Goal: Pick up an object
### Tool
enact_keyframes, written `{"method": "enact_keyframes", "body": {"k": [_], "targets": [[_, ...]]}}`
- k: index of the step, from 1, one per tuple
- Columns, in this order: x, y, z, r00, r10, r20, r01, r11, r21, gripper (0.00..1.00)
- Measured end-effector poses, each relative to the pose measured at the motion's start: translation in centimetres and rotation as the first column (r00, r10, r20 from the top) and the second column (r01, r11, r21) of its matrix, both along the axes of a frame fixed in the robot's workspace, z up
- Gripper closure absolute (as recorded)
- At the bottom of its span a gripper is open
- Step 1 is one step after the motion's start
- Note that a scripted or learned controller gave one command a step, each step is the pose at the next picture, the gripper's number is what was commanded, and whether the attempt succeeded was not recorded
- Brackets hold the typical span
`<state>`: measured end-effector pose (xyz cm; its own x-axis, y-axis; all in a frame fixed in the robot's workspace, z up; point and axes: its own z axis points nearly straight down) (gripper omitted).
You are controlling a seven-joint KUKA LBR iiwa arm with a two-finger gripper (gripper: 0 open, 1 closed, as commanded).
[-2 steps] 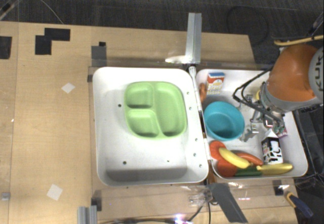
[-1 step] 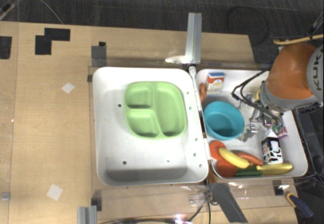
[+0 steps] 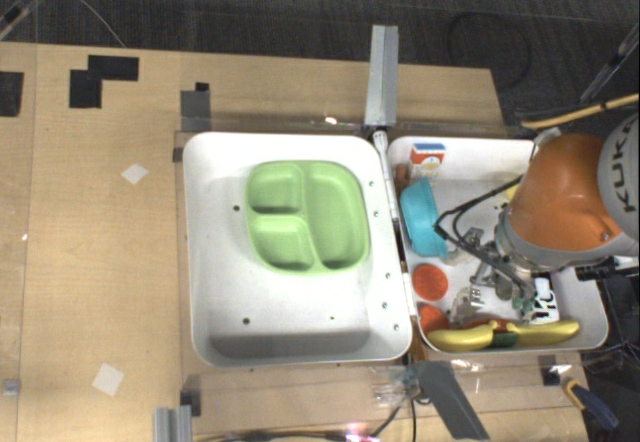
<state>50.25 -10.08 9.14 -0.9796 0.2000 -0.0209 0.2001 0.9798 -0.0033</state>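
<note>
**Gripper low over the right bin's front edge, banana the nearest pick**

The likeliest target is the yellow banana (image 3: 510,334), lying lengthways against the front wall of the right bin (image 3: 595,325), towards its front right corner. It is long, curved and smooth, with a small green and red piece at its middle. To take it well, I judge the fingers should close across its narrow width near the middle, coming straight down, since the bin wall sits just beside it and leaves little room on that side.

The gripper (image 3: 490,290) hangs just above and behind the banana, near the bin floor. From this slant I cannot tell how far apart its fingers stand, and nothing is visibly between them.

Around it: an orange ball (image 3: 430,281) and a smaller red-orange piece (image 3: 431,315) towards the bin's left wall, a blue cup (image 3: 422,218) behind them, and a small carton (image 3: 427,156) in the back left corner. The left bin (image 3: 215,230) carries a green divided tray (image 3: 305,215).
</note>
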Motion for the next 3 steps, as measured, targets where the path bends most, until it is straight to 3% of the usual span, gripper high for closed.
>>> {"method": "enact_keyframes", "body": {"k": [1,2,3], "targets": [[12.5,-6.1,-0.2,0.945,0.326,-0.006,-0.326,0.945,-0.004,0.00],[9.4,-5.1,-0.1,0.940,0.340,-0.007,-0.341,0.940,-0.024,0.00],[9.2,-5.2,0.1,0.912,0.411,-0.010,-0.411,0.911,-0.030,0.00]]}}
